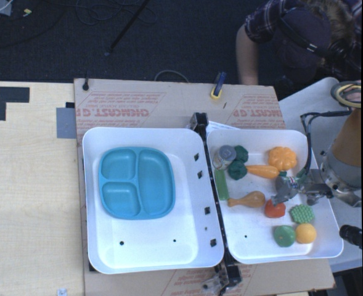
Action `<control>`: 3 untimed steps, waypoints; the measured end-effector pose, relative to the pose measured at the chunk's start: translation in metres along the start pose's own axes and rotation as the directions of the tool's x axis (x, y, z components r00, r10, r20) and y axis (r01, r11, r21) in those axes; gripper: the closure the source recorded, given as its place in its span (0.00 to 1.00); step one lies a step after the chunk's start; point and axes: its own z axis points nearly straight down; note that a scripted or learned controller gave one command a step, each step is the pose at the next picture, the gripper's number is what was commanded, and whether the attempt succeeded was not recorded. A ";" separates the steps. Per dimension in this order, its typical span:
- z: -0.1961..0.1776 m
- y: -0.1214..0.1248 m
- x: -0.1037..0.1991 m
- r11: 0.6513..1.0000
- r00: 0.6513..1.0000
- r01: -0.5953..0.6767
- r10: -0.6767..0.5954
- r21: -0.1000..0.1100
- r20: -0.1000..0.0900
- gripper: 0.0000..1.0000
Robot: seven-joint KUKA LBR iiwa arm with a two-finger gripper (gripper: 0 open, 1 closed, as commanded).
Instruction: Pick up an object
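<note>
2 white bins: left bin (107, 251), right bin (255, 245). Left bin holds a light blue plate (136, 182) with 3 compartments. Right bin, toy food by colour: orange pumpkin (282, 158) at 1 o'clock; orange carrot (262, 171); dark green pieces (237, 163) at 11 o'clock; tan-brown drumstick (249, 199) at centre; red tomato (275, 210); green dotted piece (302, 214); plain green piece (284, 235) and yellow lemon (305, 233) at 5 o'clock. Cardboard (138, 106) under the bins: brown, red print.

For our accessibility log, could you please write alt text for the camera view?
The end effector hangs low over the right bin, among toy foods beside a red tomato. The left bin holds a blue divided plate.
</note>
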 end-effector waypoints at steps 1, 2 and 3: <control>-0.007 0.003 0.000 1.000 1.000 0.003 -0.003 -0.015 0.003 0.00; 0.036 0.000 0.000 1.000 1.000 0.004 -0.003 -0.009 0.000 0.00; 0.084 -0.005 0.008 1.000 1.000 0.004 -0.004 -0.009 0.000 0.00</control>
